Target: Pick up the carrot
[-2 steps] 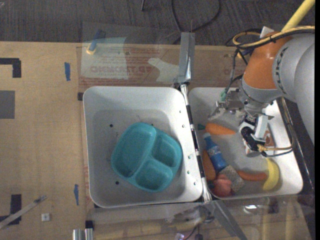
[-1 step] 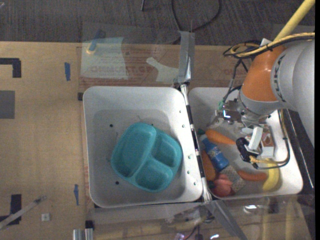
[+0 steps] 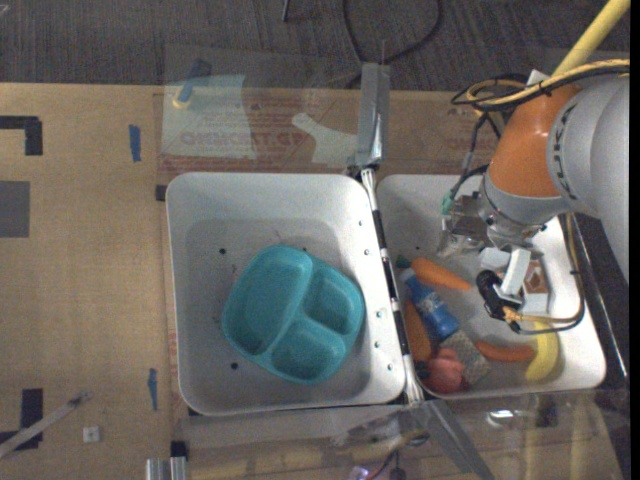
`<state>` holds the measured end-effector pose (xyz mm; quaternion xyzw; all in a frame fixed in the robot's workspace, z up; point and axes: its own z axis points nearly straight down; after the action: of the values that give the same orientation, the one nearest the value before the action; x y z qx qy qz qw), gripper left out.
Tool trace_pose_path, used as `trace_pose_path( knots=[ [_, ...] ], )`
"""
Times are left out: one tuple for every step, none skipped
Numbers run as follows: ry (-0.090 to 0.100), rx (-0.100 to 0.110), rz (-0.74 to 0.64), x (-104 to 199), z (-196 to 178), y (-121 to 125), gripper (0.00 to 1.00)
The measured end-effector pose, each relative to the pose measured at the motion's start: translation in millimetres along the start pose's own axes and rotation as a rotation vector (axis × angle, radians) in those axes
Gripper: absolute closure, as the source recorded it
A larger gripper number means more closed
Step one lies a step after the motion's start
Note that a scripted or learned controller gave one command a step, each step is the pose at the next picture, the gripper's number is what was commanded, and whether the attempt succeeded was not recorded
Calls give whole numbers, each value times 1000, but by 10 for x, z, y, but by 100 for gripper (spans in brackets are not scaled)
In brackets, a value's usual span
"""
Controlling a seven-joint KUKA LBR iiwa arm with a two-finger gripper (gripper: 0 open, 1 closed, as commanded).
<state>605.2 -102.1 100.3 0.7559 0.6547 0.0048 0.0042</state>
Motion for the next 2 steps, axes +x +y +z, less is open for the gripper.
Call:
trace_pose_path(
  knots=[
    [0,0,0,1,2,-1,0],
    [-2,12,34,642,-848,-19,0]
  ],
)
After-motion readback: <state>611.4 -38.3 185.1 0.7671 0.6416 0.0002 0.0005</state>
